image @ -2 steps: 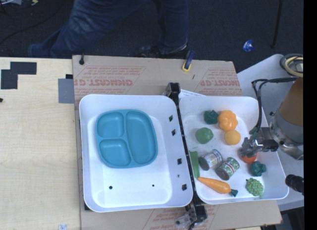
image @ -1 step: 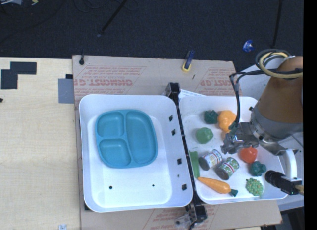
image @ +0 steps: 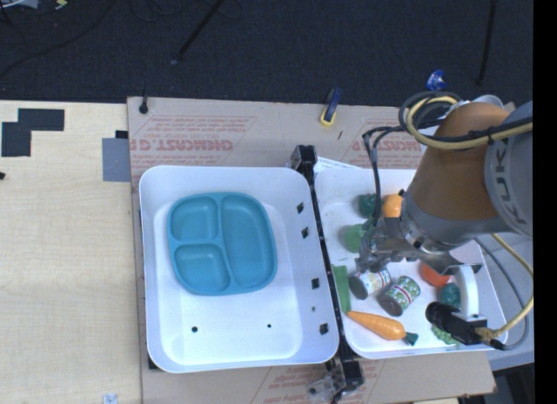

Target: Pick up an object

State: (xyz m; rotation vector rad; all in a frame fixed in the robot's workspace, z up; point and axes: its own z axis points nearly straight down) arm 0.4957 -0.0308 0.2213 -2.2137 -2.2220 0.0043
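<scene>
Two white bins (image: pixel 161 219), one blue plate (image: pixel 222 243), two cans (image: pixel 387 289), one carrot (image: pixel 379 325).

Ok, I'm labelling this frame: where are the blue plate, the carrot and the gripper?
Blue plate (image: pixel 222 243): camera view, centre divider.
Carrot (image: pixel 378 324): camera view, mid-body.
Gripper (image: pixel 372 259): camera view, between its fingertips.

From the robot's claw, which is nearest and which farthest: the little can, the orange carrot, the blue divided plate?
Measured from the gripper in the camera view:
1. The little can, just below it in the right bin.
2. The orange carrot, lower, near that bin's front edge.
3. The blue divided plate, far off in the left bin.
</scene>
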